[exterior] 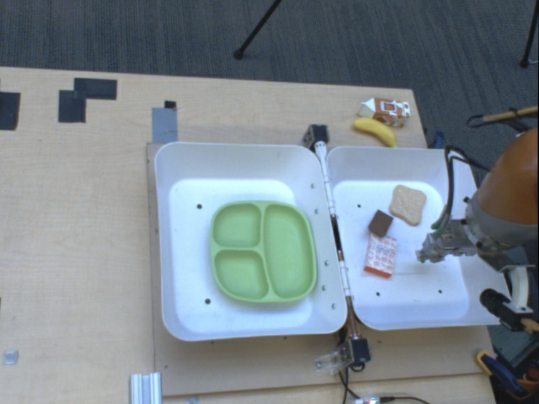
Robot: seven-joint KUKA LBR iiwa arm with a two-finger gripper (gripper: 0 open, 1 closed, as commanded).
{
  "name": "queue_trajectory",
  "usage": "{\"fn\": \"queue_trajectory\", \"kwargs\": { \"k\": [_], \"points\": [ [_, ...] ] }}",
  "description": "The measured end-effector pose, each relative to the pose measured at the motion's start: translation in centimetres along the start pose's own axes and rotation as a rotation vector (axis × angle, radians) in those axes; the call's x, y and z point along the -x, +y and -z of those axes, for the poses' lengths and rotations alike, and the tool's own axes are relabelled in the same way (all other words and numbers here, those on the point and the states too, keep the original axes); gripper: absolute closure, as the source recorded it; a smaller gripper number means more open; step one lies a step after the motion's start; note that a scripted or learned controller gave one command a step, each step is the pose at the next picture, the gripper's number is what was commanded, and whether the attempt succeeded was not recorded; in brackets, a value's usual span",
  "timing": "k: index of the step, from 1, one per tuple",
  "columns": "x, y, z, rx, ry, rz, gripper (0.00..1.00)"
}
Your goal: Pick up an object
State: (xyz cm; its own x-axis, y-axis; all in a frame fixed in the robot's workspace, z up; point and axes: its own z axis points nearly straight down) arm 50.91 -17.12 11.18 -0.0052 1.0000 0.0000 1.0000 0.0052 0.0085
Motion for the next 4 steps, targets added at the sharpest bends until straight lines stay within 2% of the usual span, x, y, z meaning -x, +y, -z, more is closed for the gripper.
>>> {"fn": "queue_trajectory", "kwargs": {
  "k": [1, 2, 3, 4],
  "points": [
    [0.0, 0.0, 0.0, 0.000, 0.000, 0.000, 0.00],
    [-5.4, -2.0, -2.5, 0.001, -0.002, -0.002, 0.00],
    [-5.5, -1.7, -1.3, 0.007, -0.003, -0.001, 1.00],
    [-5.5, -1.7, -1.4, 0.006, -0.003, -0.001, 0.00]
  ]
}}
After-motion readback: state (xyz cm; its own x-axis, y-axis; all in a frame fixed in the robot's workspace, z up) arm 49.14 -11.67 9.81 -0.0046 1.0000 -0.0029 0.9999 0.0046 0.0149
